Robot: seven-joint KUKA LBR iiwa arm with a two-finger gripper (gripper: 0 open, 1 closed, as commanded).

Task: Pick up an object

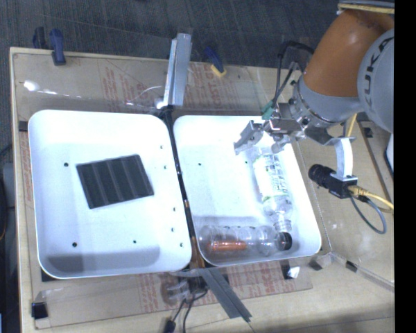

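Observation:
My gripper (262, 139) hangs over the far part of the right bin (215, 158), its fingers spread open. Just below it a clear plastic bottle (272, 186) lies lengthwise along the bin's right side, its far end reaching up to the fingers. I see nothing clamped between them. A second clear bottle (239, 242), with brownish contents and a dark cap, lies across the bin's near wall. In the left bin (48, 207) a dark ribbed rectangular pad (115, 180) lies flat.
A metal divider post (177, 68) rises at the back between the two bins. Blue clamps (55, 44) grip the bench's far edge. The arm comes in from the right over the right bin's far corner.

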